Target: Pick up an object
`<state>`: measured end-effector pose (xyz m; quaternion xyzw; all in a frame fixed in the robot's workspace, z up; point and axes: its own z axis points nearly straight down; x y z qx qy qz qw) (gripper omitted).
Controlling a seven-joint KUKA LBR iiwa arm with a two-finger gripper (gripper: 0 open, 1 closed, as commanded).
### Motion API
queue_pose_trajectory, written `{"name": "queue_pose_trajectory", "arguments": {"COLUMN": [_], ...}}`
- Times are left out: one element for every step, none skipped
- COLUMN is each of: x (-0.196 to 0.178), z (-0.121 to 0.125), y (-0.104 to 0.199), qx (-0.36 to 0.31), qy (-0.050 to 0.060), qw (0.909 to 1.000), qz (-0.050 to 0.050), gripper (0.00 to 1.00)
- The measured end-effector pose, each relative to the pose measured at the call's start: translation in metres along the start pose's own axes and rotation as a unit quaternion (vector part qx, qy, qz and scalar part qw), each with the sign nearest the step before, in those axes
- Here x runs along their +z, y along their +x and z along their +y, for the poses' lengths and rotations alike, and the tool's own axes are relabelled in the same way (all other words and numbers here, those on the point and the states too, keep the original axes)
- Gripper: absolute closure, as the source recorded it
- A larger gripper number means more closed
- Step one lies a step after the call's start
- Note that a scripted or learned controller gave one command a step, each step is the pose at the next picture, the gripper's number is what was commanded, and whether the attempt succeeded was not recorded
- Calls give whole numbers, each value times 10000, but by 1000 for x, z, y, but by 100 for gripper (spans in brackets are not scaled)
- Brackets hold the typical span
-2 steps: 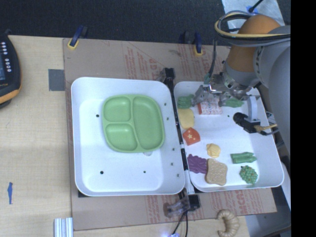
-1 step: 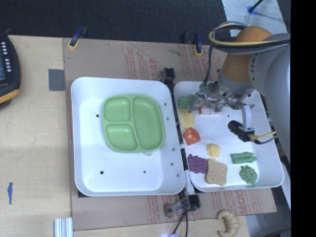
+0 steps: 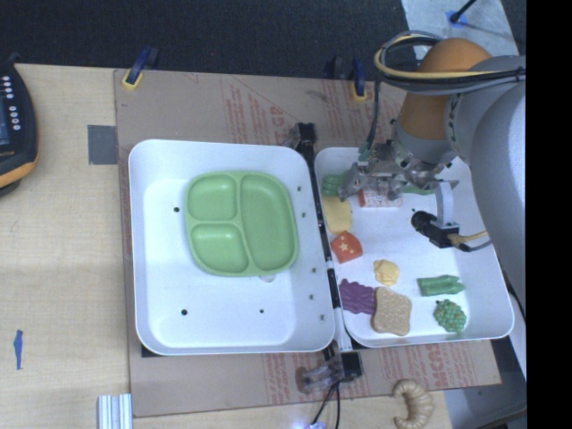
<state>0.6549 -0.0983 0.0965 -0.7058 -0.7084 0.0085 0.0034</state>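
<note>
Your arm (image 3: 487,105) comes in from the right edge of the overhead view, grey with its orange band (image 3: 447,56) sitting above the wrist. The wrist points downward over the far end of the right bin (image 3: 487,324), so the claw (image 3: 380,184) hangs above that bin's far left corner. The wrist hardware covers the claw from above; you cannot tell from this view whether it is apart or together, and nothing can be seen gripped in it.

Taking the right bin as your landmark, the toy food pieces lie scattered inside it. A pale yellow piece (image 3: 337,213) lies along the bin's left wall, just below the claw, with a small green piece (image 3: 332,185) above it near the corner. A red piece (image 3: 346,246) sits just under the yellow one. Toward the middle lies a small yellow lump (image 3: 386,272). At the near left are a purple piece (image 3: 357,297) and a tan slice of bread (image 3: 392,311), side by side and close to touching. A long green piece (image 3: 440,285) lies with its long axis running left to right, and a green bumpy cluster (image 3: 450,315) sits just below it near the bin's near right corner.

Left of that bin, the second white bin (image 3: 152,266) holds a green divided plate (image 3: 241,222). Both bins rest on the worktop (image 3: 63,266).
</note>
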Motion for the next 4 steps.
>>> {"name": "queue_pose_trajectory", "arguments": {"x": [-13, -12, -23, -22], "z": [3, 2, 2, 2], "y": [-2, -3, -3, -3], "qx": [-2, -6, -11, -16], "qy": [-83, -61, -61, -57], "qw": [10000, 10000, 10000, 10000], "qz": [-27, -39, -34, -35], "gripper": [100, 0, 100, 0]}}
